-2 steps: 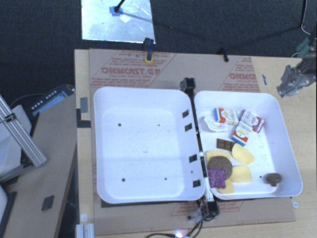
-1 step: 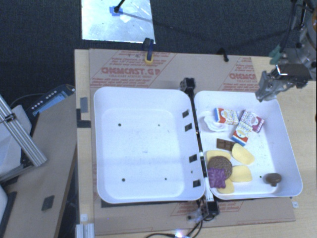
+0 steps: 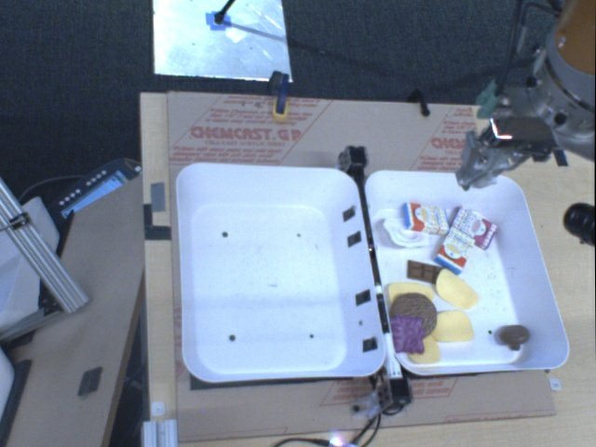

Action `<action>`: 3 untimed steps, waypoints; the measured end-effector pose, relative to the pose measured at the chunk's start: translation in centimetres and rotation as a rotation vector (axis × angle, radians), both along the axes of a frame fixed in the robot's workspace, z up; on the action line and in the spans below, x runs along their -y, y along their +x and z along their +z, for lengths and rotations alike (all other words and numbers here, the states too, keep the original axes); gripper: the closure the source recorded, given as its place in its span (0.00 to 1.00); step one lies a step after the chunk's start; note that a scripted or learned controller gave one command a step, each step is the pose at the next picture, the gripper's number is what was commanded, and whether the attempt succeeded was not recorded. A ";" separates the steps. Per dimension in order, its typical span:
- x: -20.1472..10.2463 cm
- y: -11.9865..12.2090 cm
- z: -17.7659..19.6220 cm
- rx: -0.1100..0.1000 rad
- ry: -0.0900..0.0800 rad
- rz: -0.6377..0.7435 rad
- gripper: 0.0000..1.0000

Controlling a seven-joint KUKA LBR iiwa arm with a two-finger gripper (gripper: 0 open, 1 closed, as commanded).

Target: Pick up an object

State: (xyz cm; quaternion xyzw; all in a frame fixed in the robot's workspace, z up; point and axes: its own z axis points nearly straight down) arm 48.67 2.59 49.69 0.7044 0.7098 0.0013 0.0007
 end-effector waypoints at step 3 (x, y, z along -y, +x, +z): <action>-10.8 0.0 0.1 -0.001 0.001 0.000 1.00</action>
